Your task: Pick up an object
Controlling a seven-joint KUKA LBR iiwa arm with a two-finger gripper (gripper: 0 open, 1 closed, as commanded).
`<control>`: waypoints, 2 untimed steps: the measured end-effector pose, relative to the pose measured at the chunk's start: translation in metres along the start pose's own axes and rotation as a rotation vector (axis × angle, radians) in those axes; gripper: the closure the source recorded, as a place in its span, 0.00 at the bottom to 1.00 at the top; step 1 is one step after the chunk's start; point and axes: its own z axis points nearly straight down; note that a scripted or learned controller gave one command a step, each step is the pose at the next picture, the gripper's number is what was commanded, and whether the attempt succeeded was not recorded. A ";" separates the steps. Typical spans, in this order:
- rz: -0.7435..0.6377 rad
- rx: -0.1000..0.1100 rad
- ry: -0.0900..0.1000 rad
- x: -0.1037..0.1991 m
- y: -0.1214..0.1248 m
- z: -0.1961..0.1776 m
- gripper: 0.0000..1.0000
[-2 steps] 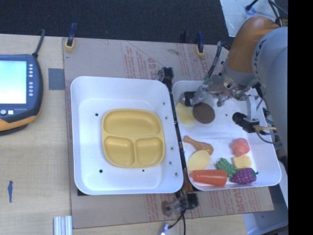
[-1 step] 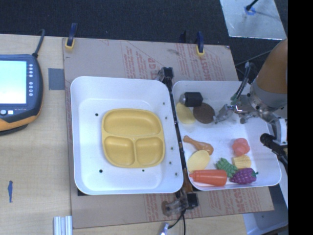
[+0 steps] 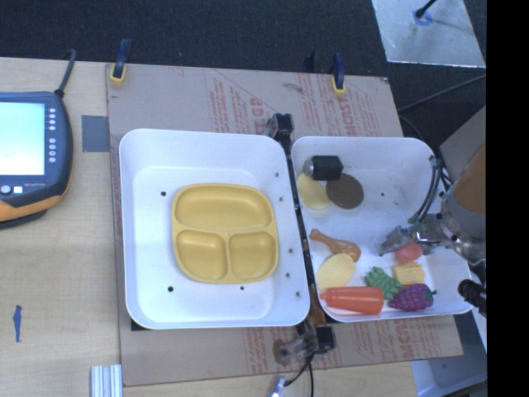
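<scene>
Metal fingers (image 3: 397, 242), spread I cannot tell, touch small red-orange toy (image 3: 407, 252).

A brown board (image 3: 248, 98) covers the bench (image 3: 50, 288), held at its far edge by two blue-and-yellow clamps (image 3: 119, 64). A pendant (image 3: 29, 155) with a pale screen lies at the left, just beside a grey tape patch (image 3: 95, 133). A grey sheet (image 3: 426, 19) lies on the dark floor at top right

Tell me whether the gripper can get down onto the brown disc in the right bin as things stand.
Probably yes. The brown disc lies flat with its top bare, up-left of the gripper, and the bin floor between them is bare. The black block touching its upper-left edge and the right bin's back wall may crowd a grasp.
</scene>
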 end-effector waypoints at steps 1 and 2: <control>-0.005 -0.001 0.001 0.083 0.001 0.000 0.00; -0.007 -0.001 0.000 0.082 0.001 -0.011 1.00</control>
